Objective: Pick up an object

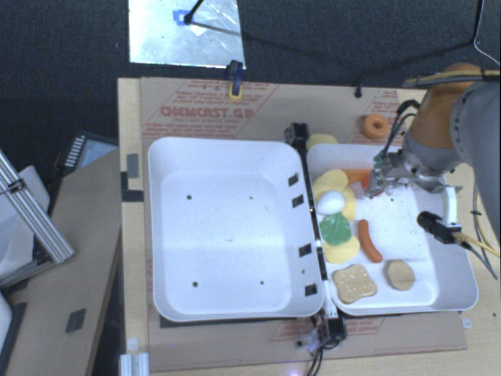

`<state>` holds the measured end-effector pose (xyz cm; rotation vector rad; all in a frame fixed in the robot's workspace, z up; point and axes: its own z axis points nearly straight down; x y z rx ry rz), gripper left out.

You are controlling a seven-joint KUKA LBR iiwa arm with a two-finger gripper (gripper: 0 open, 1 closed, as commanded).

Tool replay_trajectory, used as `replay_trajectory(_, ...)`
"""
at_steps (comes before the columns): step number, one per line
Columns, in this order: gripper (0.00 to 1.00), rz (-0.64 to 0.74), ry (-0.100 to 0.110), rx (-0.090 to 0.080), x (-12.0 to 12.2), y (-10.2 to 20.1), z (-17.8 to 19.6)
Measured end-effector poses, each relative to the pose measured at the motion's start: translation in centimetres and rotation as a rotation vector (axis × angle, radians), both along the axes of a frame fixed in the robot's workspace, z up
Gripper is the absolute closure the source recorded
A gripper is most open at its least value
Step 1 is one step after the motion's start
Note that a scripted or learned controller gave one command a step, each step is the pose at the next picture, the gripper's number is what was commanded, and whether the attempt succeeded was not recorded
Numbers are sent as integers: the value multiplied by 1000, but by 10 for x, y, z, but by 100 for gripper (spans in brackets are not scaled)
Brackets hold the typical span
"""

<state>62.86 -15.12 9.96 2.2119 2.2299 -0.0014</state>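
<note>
Board (205, 110) reads roughly "CHEMCAST GP" (red print).

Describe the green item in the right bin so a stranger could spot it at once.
Look at the right bin, the one the arm reaches into. Along its left wall runs a column of toy foods; the green leafy piece sits midway down it, below the white egg and on a yellow piece. It is the bin's one green thing.

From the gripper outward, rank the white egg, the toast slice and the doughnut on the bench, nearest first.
Measured from the gripper:
1. White egg, left of it, in the right bin.
2. Doughnut, above, outside the bin; nearly as close, hard to separate.
3. Toast slice, bottom of the bin.
</note>
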Motion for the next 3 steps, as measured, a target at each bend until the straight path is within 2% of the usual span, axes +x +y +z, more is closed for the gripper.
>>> replay_trajectory(1,100,-9,8,4,-98,28,-17)
replay_trajectory(2,100,1,-10,0,-3,54,-13)
replay_trajectory(3,100,-3,-20,-4,26,25,184)
